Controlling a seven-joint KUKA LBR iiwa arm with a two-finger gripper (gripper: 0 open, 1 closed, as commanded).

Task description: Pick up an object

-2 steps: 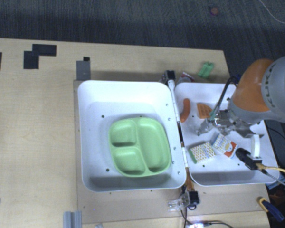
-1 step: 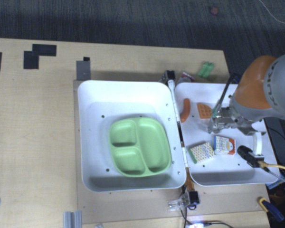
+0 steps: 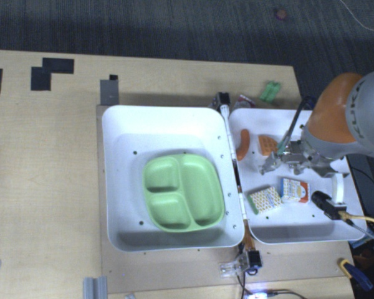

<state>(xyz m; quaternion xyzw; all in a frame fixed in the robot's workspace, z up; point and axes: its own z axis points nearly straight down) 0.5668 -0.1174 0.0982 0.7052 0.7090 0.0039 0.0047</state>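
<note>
In the right bin [image 3: 299,232] lie four small things: a reddish sausage [image 3: 244,143] near the left wall, an orange food piece [image 3: 267,144] just beside it, a small white carton [image 3: 293,190], and a speckled packet [image 3: 265,199] touching the carton's left side. The gripper [image 3: 273,164] hangs over the bin's middle, between the orange piece and the packet; I cannot tell whether it is clenched or released, and nothing visibly sits in it. The left bin [image 3: 121,167] holds a green divided plate [image 3: 184,192].
</note>
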